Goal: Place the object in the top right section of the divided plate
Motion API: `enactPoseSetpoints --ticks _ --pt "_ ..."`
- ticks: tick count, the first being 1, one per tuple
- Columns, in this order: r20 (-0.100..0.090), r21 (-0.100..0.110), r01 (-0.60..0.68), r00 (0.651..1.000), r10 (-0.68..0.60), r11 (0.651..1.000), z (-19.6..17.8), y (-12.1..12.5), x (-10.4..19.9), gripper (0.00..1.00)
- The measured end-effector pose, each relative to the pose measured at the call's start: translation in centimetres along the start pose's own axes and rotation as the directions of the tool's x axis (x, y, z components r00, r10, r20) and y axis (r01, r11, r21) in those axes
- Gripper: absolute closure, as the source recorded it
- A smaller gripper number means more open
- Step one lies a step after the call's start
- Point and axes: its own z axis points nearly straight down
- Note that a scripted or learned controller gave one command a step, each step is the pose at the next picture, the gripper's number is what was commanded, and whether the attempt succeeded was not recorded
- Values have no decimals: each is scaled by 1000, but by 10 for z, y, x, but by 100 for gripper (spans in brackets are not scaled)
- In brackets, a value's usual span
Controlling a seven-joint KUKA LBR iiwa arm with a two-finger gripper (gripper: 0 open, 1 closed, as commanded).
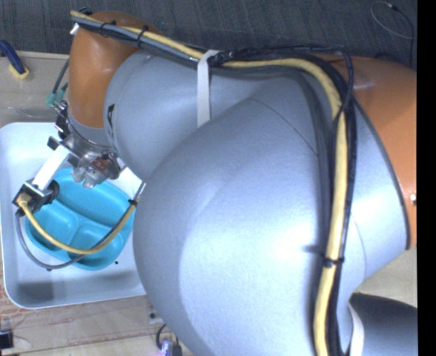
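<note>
Most of what we see is our grey arm (262, 221), leaning over the white bin (25, 280) and blue divided plate (81, 225). Our jaws hover above the plate; their state and the object's whereabouts we cannot tell. We judge placement underway; next, settle over the top right section.

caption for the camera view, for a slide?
Arm reaches over the blue divided plate in the left bin.

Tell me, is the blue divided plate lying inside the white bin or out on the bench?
Inside. The blue divided plate lies flat on the floor of the white bin, whose walls surround it, under the arm's wrist.
</note>
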Motion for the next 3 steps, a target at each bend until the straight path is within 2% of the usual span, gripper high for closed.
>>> enactPoseSetpoints --ticks 1,2,3 --pt "1 -1 -52 999 52 999 97 -42 -47 100" --pt "-4 -4 258 966 -258 966 4 1 1 100" --pt "-26 -10 79 997 -79 997 114 -45 -42 100"
